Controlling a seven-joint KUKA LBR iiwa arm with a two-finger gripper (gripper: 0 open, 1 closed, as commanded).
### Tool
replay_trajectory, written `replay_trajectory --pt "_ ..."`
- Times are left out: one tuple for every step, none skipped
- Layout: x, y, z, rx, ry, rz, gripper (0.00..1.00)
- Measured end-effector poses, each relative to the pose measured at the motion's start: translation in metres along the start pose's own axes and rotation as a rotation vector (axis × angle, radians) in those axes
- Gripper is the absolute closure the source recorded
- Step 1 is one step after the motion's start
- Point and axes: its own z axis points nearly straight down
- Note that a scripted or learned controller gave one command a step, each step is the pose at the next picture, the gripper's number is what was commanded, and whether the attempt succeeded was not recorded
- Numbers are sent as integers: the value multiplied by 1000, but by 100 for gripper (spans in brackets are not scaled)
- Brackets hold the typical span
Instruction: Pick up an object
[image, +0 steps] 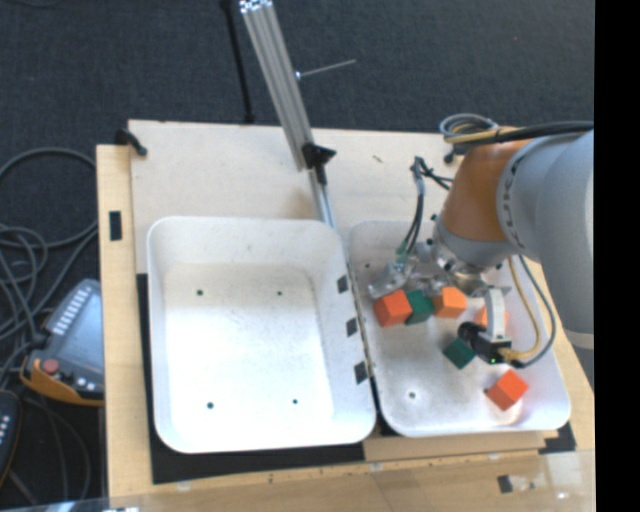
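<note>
Several small blocks lie in the right bin (430, 410). An orange block (393, 308), a dark green block (420, 306) and a second orange block (453, 299) sit in a row at the bin's middle. Another green block (460, 352) lies nearer the front, and an orange block (508, 388) rests near the front right corner. My gripper (424, 277) hangs low over the row of three, directly above the green one and close to touching it. The grey arm with its orange band (478, 190) hides the bin's back right part.
The left bin (180, 300) stands beside the right one, their rims meeting along the centre. A slanted metal pole (290, 100) rises from the bench behind the bins. Cables (530, 330) loop from the wrist over the right bin's right side.
</note>
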Motion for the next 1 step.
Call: replay_trajectory --pt "-1 1 -11 -7 -2 3 100"
